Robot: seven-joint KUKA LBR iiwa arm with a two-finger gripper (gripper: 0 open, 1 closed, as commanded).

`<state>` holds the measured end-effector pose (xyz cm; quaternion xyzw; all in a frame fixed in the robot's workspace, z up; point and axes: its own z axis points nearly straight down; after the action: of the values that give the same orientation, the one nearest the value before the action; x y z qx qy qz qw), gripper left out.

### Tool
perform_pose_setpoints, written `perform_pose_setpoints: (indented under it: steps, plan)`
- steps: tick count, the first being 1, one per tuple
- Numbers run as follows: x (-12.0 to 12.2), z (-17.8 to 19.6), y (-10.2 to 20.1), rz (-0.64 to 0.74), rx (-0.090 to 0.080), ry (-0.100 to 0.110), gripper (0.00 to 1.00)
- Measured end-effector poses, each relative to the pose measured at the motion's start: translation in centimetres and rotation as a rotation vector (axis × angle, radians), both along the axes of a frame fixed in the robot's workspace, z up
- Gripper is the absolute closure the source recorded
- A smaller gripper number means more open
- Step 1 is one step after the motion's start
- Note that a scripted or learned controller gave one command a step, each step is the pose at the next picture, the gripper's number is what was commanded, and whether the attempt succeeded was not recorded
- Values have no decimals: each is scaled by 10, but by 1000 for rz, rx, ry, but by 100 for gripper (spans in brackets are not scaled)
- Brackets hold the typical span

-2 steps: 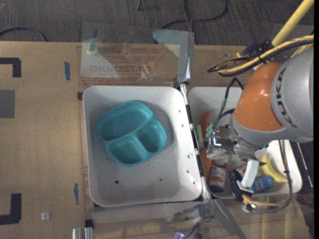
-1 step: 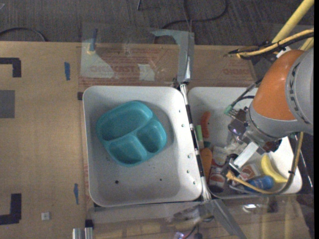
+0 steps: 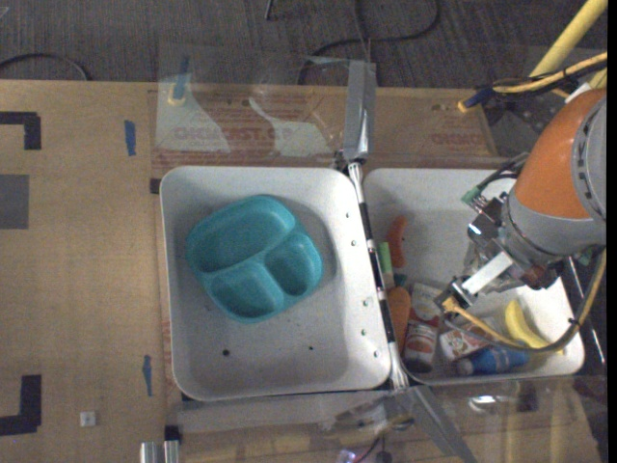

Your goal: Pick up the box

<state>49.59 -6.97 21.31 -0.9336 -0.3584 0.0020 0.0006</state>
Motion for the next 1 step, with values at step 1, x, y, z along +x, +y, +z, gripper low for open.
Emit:
perform_pose_setpoints:
  steps: [1]
  plan:
    - [-18,-74,-52,78,2,1,100]
